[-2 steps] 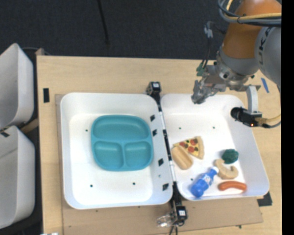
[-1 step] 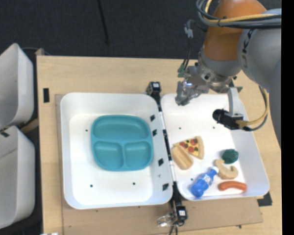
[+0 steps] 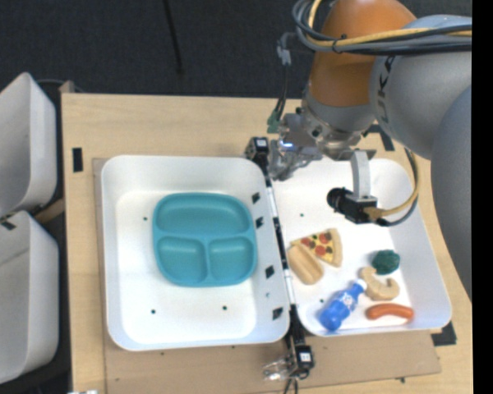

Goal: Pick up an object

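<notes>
Bench with two white bins, arm over the far edge of the right bin; nothing picked yet.

Left bin (image 3: 123, 318): one teal divided plate (image 3: 204, 238), lying flat near the middle. Right bin (image 3: 423, 245): six small toy foods bunched in the near half, namely a pizza slice (image 3: 324, 245), a bread roll (image 3: 305, 263) touching it, a green broccoli piece (image 3: 385, 261), a tan mushroom-like piece (image 3: 380, 284), a blue bottle (image 3: 341, 306) and a red sausage (image 3: 389, 311). The gripper (image 3: 289, 158) sits by the divider at the bin's far corner, well apart from the toys; whether it is open or closed cannot be told, and no item is seen in it. Risks, as judged: a descent here would meet the bin wall or bare floor; among the toys, close neighbours such as roll and pizza could be nudged or caught together, and the rounded bottle could slip.
</notes>
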`<state>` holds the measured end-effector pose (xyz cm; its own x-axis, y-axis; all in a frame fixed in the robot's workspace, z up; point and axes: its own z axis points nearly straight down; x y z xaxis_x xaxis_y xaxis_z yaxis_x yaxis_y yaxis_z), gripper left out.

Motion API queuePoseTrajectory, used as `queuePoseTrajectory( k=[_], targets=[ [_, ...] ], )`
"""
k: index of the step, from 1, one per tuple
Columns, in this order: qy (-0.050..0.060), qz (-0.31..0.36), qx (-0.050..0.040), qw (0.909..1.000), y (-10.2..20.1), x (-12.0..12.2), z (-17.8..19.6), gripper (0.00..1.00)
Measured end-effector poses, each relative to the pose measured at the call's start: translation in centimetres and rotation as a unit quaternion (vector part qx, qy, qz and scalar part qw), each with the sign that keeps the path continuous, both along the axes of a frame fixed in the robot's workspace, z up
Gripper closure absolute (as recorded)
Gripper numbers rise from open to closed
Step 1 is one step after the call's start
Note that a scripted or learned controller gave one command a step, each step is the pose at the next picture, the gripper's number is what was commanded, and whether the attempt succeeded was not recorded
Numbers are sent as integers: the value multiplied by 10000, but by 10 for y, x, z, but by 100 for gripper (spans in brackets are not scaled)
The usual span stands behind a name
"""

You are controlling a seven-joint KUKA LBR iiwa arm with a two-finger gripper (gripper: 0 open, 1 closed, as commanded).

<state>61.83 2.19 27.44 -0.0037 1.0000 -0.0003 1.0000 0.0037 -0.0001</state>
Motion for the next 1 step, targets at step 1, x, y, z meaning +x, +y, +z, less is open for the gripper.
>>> queuePoseTrajectory(
  k=[1],
  targets=[
    [7, 15, 4, 10000, 58, -4, -5, 100]
  ],
)
